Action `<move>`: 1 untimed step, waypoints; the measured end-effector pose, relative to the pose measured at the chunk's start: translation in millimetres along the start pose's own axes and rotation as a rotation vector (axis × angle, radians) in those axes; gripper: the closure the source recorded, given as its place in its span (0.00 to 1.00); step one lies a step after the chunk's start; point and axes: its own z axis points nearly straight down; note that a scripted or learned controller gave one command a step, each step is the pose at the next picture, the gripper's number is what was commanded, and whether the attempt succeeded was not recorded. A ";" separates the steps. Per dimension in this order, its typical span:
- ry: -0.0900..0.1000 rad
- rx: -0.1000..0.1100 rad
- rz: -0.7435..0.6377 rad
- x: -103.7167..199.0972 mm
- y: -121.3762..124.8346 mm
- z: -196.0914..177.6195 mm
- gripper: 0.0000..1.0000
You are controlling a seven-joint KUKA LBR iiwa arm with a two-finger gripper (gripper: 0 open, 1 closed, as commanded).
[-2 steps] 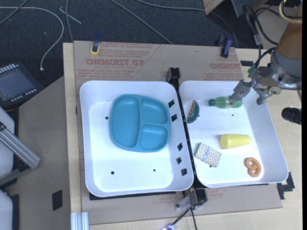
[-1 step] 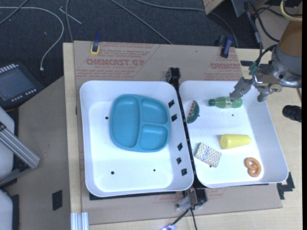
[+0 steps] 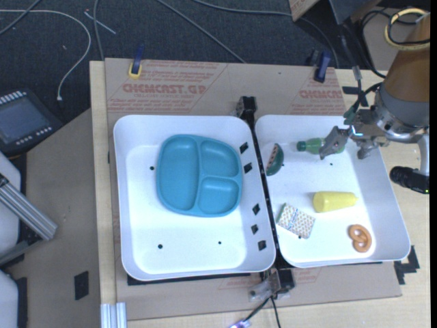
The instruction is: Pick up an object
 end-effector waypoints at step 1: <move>0.001 0.001 0.000 4.6 -7.9 47.0 0.00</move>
